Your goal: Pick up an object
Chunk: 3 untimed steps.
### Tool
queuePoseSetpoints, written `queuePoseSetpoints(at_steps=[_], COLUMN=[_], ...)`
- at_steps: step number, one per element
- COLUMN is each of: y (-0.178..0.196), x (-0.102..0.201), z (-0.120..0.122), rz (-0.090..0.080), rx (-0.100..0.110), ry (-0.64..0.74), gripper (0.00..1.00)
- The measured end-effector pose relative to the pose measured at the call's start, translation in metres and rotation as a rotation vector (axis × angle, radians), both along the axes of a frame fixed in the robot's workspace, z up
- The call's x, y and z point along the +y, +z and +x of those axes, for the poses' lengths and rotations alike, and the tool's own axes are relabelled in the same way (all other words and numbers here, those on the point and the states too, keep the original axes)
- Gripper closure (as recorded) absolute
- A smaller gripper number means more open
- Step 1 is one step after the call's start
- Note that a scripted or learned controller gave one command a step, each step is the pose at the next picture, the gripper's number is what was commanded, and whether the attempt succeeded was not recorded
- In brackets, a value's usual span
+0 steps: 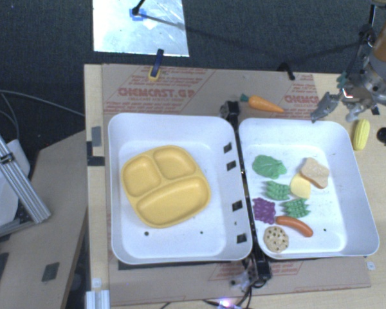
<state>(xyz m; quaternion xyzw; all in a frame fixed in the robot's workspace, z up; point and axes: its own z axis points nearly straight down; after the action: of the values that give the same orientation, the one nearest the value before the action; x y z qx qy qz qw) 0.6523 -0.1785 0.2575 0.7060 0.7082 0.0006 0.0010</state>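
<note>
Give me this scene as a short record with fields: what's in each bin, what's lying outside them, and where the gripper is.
left bin: yellow divided plate
right bin: green leaf, bread slice, sausage, cookie, purple grapes
outside bins: carrot behind them, corn cob at right
gripper: above right bin's far right corner, holding nothing

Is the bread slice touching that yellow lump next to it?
Touching. The camera view shows the bread slice overlapping the yellow lump's upper right edge, with no white bin floor between them.
</note>
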Motion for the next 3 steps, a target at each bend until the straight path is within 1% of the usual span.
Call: queuePoseSetpoints(at_steps=[1,2,3], y=[-0.168,-0.170,-0.174], x=[0.022,0.099,0.085], z=[-0.100,-0.110,-0.157], rz=[0.006,0.001,0.001], rx=[0.013,-0.011,0.005], ry=[-0.005,0.003,-0.005], gripper=[0.00,0.00,0.00])
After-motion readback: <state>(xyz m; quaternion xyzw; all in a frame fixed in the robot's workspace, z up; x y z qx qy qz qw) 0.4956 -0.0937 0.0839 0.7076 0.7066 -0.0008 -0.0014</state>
